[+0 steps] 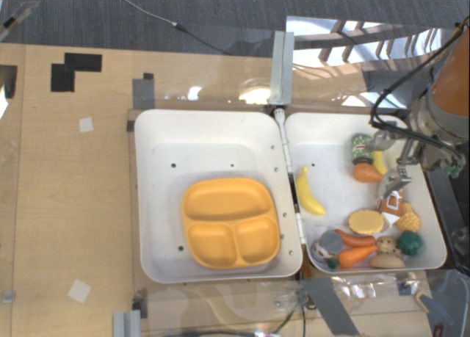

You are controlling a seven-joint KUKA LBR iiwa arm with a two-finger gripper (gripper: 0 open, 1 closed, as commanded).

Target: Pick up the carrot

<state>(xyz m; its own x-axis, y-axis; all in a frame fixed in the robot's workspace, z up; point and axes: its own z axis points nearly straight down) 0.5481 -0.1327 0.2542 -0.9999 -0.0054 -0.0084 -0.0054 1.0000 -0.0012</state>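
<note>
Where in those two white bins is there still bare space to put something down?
The left bin has bare floor all around the yellow tray, widest behind it. In the right bin, the rear left is free, between the banana and the back wall. Its front right is crowded: carrot, cookie, broccoli, gripper.

Two white bins (158, 174) sit side by side. One yellow divided tray (230, 221), one banana (308, 194), one carrot (356, 255), one broccoli floret (410, 243), one corn cob (408, 219) and one round cracker (366, 222).
</note>
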